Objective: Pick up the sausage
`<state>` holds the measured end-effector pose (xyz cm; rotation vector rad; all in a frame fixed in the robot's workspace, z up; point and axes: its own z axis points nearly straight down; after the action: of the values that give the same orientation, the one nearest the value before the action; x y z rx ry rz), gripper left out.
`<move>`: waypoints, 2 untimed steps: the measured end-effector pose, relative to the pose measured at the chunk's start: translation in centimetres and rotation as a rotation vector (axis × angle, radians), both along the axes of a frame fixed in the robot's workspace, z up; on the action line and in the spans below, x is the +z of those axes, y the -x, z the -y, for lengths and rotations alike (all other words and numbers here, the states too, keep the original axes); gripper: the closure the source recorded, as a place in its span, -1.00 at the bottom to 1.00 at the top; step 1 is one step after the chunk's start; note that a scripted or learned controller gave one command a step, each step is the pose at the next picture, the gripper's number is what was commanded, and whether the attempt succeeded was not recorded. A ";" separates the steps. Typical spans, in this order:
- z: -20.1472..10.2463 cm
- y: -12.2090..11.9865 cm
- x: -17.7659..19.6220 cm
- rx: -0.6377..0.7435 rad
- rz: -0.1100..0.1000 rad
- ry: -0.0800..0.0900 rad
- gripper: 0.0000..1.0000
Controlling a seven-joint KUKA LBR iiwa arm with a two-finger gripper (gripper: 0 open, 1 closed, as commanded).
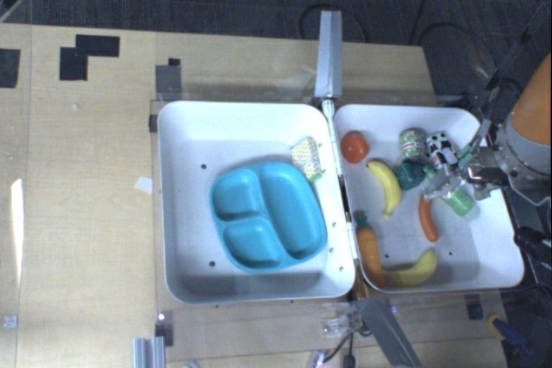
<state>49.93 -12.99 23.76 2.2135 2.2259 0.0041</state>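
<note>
On the worktop (86, 185), the left bin (185, 271) holds a blue divided plate (267, 215), while in the right bin (492, 258) the gripper (448, 183), finger state indeterminable, sits just above the orange-red sausage (427, 220).

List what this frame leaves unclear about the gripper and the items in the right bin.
- Gripper, camera view: small and blurred, so whether it is open or shut is unreadable.
- Orange-red sausage: contact with the gripper unclear.
- Light green object: partly covered by the gripper, identity unclear.
- Orange carrot: lower end cut by the white bin wall.
</note>
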 end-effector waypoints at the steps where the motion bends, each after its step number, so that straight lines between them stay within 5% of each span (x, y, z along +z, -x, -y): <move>1: -3.8 1.0 -13.0 0.013 0.002 0.000 -1.00; 2: 1.7 -2.3 -14.8 0.017 0.008 0.001 -1.00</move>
<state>52.19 -14.73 8.92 2.1904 2.2397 0.0128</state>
